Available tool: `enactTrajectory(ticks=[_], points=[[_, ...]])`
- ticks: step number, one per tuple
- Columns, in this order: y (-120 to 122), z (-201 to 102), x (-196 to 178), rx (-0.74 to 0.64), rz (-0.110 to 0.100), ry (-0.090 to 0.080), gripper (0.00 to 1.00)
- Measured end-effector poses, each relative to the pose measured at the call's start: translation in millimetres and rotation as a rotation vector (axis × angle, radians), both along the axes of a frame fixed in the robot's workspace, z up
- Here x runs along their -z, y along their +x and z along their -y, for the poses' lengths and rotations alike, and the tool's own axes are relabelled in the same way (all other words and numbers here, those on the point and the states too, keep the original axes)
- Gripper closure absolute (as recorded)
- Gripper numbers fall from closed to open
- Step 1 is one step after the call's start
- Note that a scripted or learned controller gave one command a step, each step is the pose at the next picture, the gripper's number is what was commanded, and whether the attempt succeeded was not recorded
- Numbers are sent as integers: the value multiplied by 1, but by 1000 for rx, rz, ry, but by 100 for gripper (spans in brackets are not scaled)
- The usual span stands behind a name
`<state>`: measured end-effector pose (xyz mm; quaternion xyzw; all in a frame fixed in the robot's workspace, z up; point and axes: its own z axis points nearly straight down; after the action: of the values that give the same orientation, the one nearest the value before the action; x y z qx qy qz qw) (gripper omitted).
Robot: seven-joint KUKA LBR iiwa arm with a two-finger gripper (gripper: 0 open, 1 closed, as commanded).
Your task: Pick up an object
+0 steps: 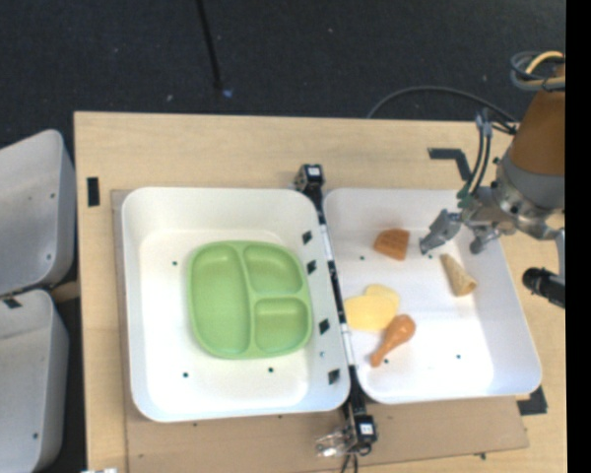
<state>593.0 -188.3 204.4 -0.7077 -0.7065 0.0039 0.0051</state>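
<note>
Camera view: hand spread wide above right bin, near far right corner of worktop, nothing between fingers. Below and just beside: pale cone-shaped piece. Toward bin's centre: orange wedge, yellow flat piece, orange drumstick touching it. Left bin: green divided plate. Judged barely begun: nothing lifted, no grasp made; descent, closing, and raising all left to do.

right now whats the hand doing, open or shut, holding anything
hand: open, holding nothing, above the right bin between the orange piece and the tan cone.
</note>
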Motion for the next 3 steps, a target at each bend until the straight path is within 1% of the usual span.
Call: enactTrajectory(ticks=[1, 2, 3], points=[[3, 0, -8, -2, 14, -2, 0], [6, 6, 52, -1, 9, -3, 0], [5, 7, 105, 1, 9, -3, 0]])
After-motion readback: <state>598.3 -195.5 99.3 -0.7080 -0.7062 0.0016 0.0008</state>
